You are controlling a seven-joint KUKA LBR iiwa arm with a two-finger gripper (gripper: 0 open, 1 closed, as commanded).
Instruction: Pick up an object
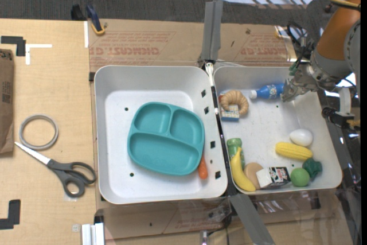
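Grey, rounded KUKA arm [335, 57] with smooth metallic casing. Broad orange band [338, 28] wraps the segment above the wrist. Black cables [297, 33] loop beside it. Wrist narrows to a small grey two-finger gripper [291, 90]; finer details blurred.

2 white bins [109, 123]: the left one has 1 teal divided plate [166, 137] and 1 small carrot [202, 169]. The right one has 1 blue-and-white bottle [267, 91], 1 croissant [234, 100], 1 banana [239, 172], 1 corn cob [293, 151], 1 white egg [301, 137], 1 lime [300, 177], 1 dark green vegetable piece [313, 167], 1 green packet [234, 145] and 1 small box [274, 177]. On the bench: 1 pair of scissors [63, 169], 1 tape roll [38, 131].
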